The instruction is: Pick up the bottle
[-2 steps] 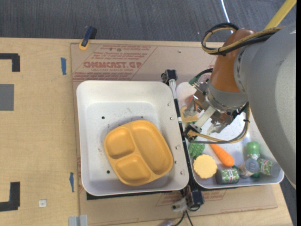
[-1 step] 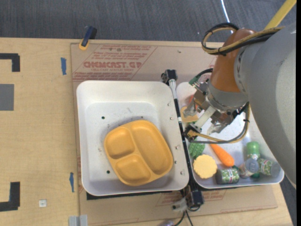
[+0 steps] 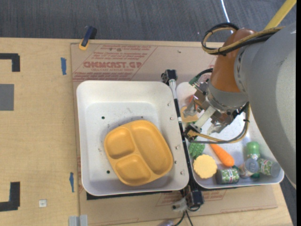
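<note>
Bottle (image 3: 253, 155), green-capped and roughly upright, stands in the right bin (image 3: 277, 173) near its front-right corner beside the carrot (image 3: 222, 155), at about four o'clock from the end effector (image 3: 203, 119) farther back, whose grip cannot be told.

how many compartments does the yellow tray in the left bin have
3. The yellow tray in the left bin has two compartments side by side at its upper end, left and right, and one wider compartment across its lower end. None look hidden.
</note>
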Available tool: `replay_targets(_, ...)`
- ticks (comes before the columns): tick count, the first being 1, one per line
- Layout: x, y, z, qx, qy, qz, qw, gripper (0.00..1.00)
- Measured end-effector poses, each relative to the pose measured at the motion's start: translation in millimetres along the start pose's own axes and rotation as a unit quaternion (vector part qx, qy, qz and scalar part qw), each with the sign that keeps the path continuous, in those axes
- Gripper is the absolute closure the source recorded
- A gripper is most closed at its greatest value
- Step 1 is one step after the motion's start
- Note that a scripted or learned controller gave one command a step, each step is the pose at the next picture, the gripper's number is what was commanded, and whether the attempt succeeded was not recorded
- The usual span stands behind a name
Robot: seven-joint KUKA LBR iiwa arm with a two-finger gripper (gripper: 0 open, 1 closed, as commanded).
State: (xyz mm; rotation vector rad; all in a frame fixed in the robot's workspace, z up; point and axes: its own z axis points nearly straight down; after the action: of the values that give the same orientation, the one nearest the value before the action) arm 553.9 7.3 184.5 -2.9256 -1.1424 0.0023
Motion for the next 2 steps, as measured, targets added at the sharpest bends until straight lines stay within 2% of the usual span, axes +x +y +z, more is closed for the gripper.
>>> replay_targets(1,3,-52,0,0.002,-0.001,0.148,0.9889,0.00)
replay_targets(2,3,-52,-10,0.002,-0.001,0.146,0.9893,1.00)
